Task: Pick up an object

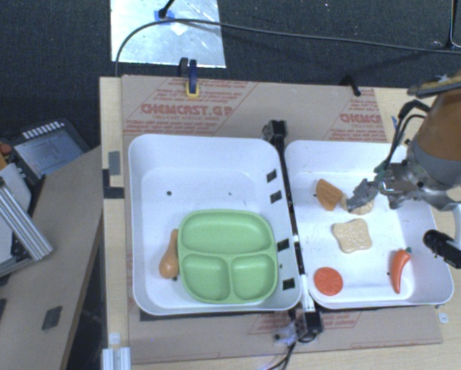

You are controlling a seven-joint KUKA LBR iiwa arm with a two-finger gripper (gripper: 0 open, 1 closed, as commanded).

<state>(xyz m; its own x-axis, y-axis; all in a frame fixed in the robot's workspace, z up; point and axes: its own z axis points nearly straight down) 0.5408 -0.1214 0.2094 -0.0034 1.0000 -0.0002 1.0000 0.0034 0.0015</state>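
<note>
Camera view: the brown board [250, 99] under the bins reads "CHEMCAST GP" in red print, twice. In the right bin [427, 284] lie an orange-brown bread piece [329, 194], a pale toast slice [351, 236], a red tomato round [328, 280] and an orange carrot [399, 269]. The gripper [361, 197] hangs just beside the bread piece; whether its fingers are apart or closed, I cannot tell.
</note>
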